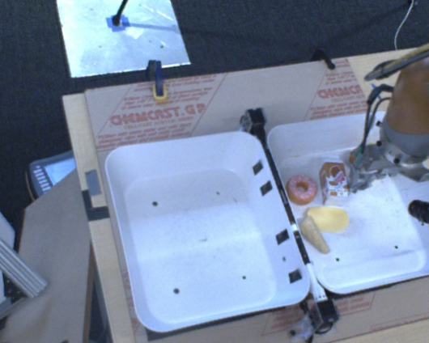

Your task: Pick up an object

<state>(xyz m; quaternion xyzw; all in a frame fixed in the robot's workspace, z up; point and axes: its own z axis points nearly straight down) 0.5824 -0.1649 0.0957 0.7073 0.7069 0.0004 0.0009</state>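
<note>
ARM: reaches in from the right, orange band above the wrist, bent down into the right bin (426, 252) | GRIPPER (358, 177): low, just beside the red-and-white packet (334, 180) | FINGERS: spread cannot be told | OBJECTS: pink donut (301, 188) left of packet; yellow piece (330, 218) and pale wedge (314, 234) below | LEFT BIN (201, 234): beside, on tabletop (202, 99)

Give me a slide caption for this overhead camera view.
Gripper low in the right bin, beside a packet, donut and yellow pieces.
</note>
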